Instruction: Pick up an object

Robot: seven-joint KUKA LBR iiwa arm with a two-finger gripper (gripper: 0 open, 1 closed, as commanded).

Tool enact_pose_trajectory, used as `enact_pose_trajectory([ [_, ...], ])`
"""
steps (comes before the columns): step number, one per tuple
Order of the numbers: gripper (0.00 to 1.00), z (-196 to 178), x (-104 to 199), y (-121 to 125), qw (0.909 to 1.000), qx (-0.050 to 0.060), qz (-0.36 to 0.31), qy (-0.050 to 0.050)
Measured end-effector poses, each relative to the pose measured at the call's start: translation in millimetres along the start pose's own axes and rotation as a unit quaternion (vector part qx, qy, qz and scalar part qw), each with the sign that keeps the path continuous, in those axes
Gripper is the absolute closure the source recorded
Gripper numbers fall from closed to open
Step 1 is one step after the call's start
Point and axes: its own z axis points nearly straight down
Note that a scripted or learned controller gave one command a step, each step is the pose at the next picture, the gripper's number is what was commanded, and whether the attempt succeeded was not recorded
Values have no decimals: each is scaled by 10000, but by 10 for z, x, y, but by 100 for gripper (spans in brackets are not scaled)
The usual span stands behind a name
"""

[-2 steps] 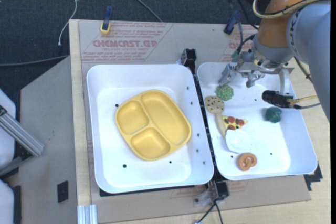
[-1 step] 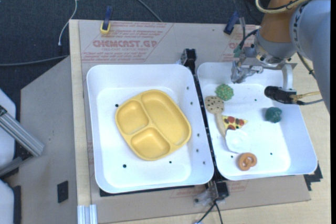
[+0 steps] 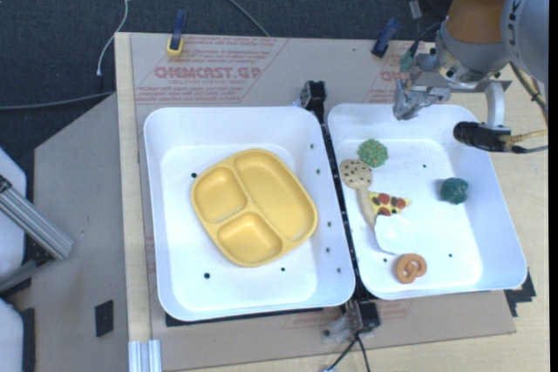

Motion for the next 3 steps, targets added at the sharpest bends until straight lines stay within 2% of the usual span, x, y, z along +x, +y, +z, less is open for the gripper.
enact_pose_trajectory([
  [1,100,-263,3,15,10000,13,2,1],
  [3,100,-97,1057,-188,10000,58,-16,15],
])
